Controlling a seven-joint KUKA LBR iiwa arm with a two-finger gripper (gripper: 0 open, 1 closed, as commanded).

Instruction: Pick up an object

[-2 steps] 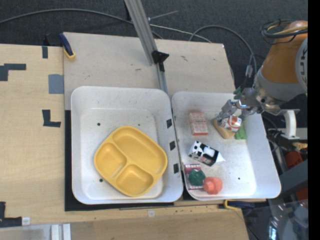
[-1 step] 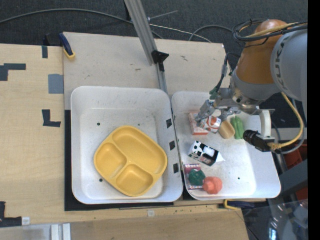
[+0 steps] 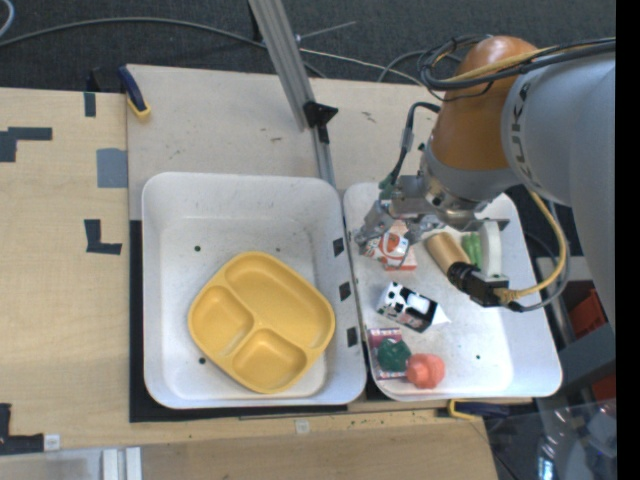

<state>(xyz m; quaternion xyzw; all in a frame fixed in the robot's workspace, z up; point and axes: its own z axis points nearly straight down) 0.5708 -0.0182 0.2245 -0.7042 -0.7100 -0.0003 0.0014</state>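
Gripper [image 3: 388, 226] sat low in the upper left corner of the right bin [image 3: 500, 353], just right of frame centre. Open or closed: could not tell, the wrist blocked the view. Nothing was seen clamped in it.

Red-and-white carton [image 3: 397, 251] lay directly below the gripper in the frame, tilted, with its top edge at the gripper. Whether the 2 touched could not be made out.

Further down the same bin was a black-and-white patterned piece [image 3: 410, 307], apart from the carton. Below that, near the bin's lower left corner, lay a green-and-red item [image 3: 388, 351] with an orange-red ball [image 3: 427, 370] just beside it on the right. A green-and-white object [image 3: 482, 246] lay toward the bin's upper right, partly covered by the robot.

Grey arm [image 3: 565, 118] entered from the right edge of the frame, and its orange band [image 3: 485, 98] stood above the wrist at upper right.

Left bin [image 3: 230, 223] filled frame centre, touching the right bin along their shared edge. It held 1 yellow divided plate [image 3: 262, 320] with 3 compartments, lying flat in its lower half.

A metal pole [image 3: 285, 53] slanted down from the top centre to the bins' upper junction. A blue-and-yellow clamp [image 3: 133, 91] sat on the bench at upper left.
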